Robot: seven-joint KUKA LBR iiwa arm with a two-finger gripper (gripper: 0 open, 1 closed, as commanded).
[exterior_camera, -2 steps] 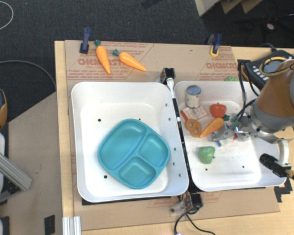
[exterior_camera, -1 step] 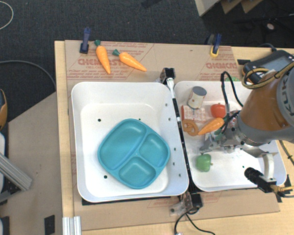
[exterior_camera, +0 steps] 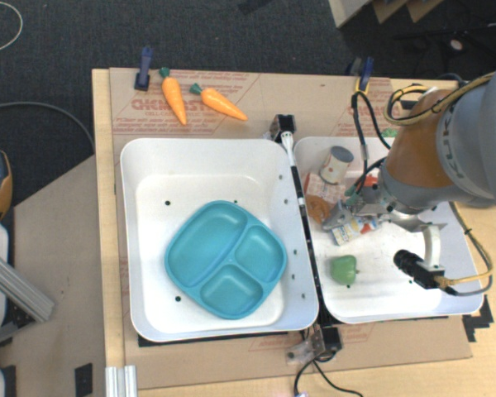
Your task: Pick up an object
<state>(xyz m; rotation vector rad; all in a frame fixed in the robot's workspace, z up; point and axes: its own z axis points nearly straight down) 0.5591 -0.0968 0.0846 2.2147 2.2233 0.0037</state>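
Observation:
My gripper (exterior_camera: 348, 219) is low in the right bin (exterior_camera: 397, 304), near its left side, with the arm coming in from the right. It sits over a small white and red packet (exterior_camera: 345, 233) and beside an orange-brown packet (exterior_camera: 317, 205). A green round object (exterior_camera: 343, 269) lies just below the gripper, apart from it. A grey and white can (exterior_camera: 337, 164) stands at the back of this bin. The gripper's tip is partly hidden among the items.
The left bin (exterior_camera: 149, 172) holds a blue divided plate (exterior_camera: 225, 259). Two orange carrots (exterior_camera: 174, 99) (exterior_camera: 221, 102) lie on the cardboard behind the bins. A black-tipped tool (exterior_camera: 283, 128) rests on the rim between the bins. Blue clamps (exterior_camera: 143, 69) hold the board's back edge.

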